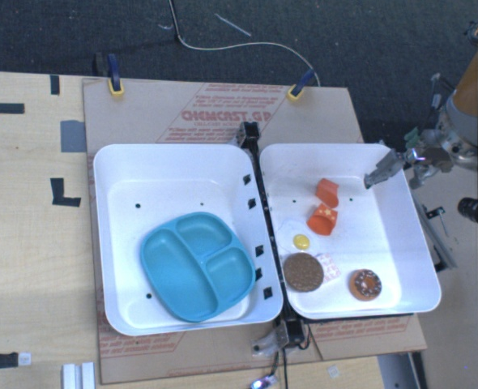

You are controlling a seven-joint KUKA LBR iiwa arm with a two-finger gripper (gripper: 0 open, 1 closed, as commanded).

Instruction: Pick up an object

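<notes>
We look down on a pale wooden counter (28, 217) carrying a brown cardboard sheet on which two shallow white plastic bins sit side by side, touching along a black clipped seam. The left bin (113, 177) holds a light blue three-compartment plastic tray (197, 264), lying towards its near side. The right bin (405, 241) holds the small candidates for picking: a round brown cookie-like disc (303, 272) near the seam at the near side, a brown ring doughnut with sprinkles (366, 284) to its right, two orange-red blocks (326, 206) stacked one behind the other around the bin's middle, and a small yellow piece (301, 241) just left of the nearer block. The grey claw (382, 171) reaches in from the right and sits over the far right edge of the right bin, well apart from every object; we cannot tell how far its fingers are spread, and we see nothing between them. We judge the task barely begun: no object is lifted, and approach, descent and grasp all remain.
</notes>
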